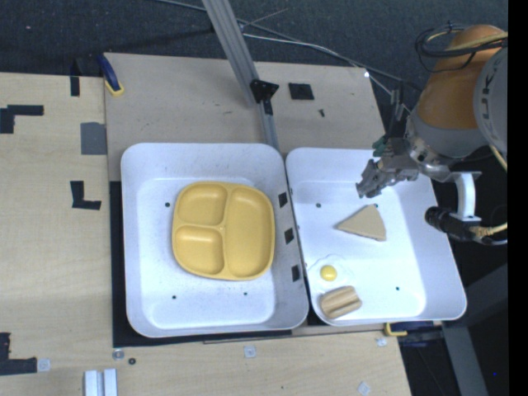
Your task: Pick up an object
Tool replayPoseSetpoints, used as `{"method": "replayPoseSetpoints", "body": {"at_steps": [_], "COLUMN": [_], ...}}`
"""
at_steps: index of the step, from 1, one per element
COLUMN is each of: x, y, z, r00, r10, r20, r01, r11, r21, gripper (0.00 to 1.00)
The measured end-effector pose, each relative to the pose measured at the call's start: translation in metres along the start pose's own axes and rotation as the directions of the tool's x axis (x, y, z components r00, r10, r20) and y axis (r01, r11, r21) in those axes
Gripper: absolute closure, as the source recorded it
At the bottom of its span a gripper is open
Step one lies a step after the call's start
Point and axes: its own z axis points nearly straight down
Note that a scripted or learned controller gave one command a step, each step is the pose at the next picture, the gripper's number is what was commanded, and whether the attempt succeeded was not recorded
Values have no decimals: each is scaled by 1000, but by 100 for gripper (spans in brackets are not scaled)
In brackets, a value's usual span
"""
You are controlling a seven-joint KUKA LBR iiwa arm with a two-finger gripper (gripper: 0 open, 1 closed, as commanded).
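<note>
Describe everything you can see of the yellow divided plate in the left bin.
The yellow divided plate is a rounded-square dish, apparently matte plastic, with raised ridges splitting it into three compartments: two smaller ones on the view's left and one long one on the right. It lies flat and upright, slightly rotated, near the middle of the left bin, resting on the bin's white floor. Nothing lies in it or touches it otherwise.

Even, moderate light falls from above on my surface. The white bins are bright, nearly washed out, with soft glare on the yellow tray. Shadows are faint and short. The picture is slightly soft and grainy; my pincer blurs into dark shapes.
</note>
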Motion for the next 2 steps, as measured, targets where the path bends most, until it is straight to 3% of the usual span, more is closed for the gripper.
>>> {"method": "replayPoseSetpoints", "body": {"at_steps": [2], "x": [103], "y": [12], "z": [-8], "r00": [1000], "r10": [-2], "r20": [0], "r01": [2], "r11": [1000], "r21": [-2], "gripper": [100]}}
